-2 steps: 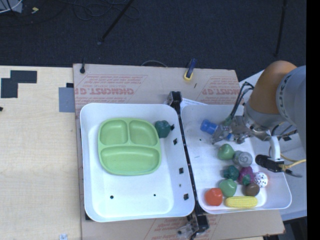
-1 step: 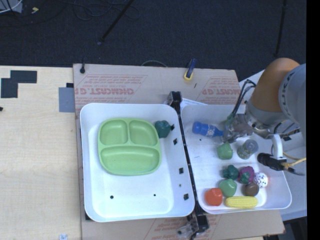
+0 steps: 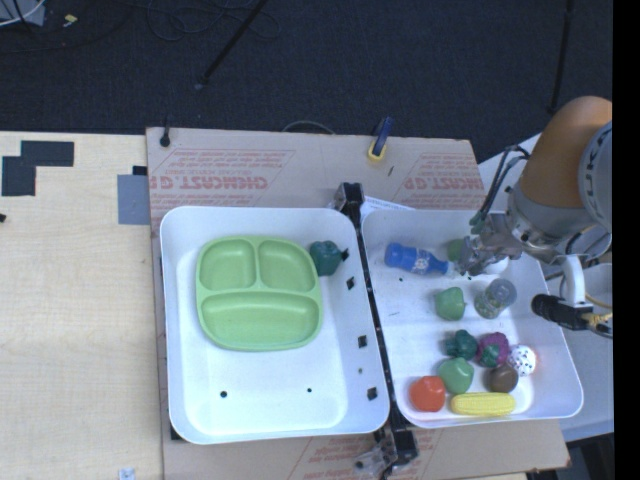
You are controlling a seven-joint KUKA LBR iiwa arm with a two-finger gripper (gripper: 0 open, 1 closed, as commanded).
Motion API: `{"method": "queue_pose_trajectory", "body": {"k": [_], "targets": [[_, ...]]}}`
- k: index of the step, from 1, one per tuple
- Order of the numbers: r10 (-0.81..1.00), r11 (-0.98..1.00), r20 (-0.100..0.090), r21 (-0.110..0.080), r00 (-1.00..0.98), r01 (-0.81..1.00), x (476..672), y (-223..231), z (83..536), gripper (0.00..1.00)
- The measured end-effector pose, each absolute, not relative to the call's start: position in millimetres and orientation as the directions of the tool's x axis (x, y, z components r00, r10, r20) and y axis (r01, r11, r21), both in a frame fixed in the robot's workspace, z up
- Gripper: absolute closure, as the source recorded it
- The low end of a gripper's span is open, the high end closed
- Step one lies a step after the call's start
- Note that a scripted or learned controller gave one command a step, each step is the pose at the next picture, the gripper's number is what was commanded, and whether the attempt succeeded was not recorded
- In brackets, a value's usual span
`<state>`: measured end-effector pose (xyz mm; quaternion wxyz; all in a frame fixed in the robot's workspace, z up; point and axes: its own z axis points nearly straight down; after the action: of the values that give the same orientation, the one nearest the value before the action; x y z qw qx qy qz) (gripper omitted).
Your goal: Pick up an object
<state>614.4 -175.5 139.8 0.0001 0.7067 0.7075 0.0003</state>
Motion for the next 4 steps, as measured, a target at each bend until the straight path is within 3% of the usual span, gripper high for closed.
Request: {"method": "queue_pose_trajectory", "body": {"k": [1,2,3,4], "targets": [[1.000,0.001,-0.001,0.004,-0.001,1.000,620.2,-173,202,1.00],[1.000,0.002,0.000,0.001,-0.002,1.000,620.3,-174,229,1.00],[1.000,0.004,0.002,-0.002,-0.004,1.000,626.6,-116,227,1.00],[1.000,0.003,0.002,-0.004,-0.003,1.000,616.7,-72,222,1.00]]}}
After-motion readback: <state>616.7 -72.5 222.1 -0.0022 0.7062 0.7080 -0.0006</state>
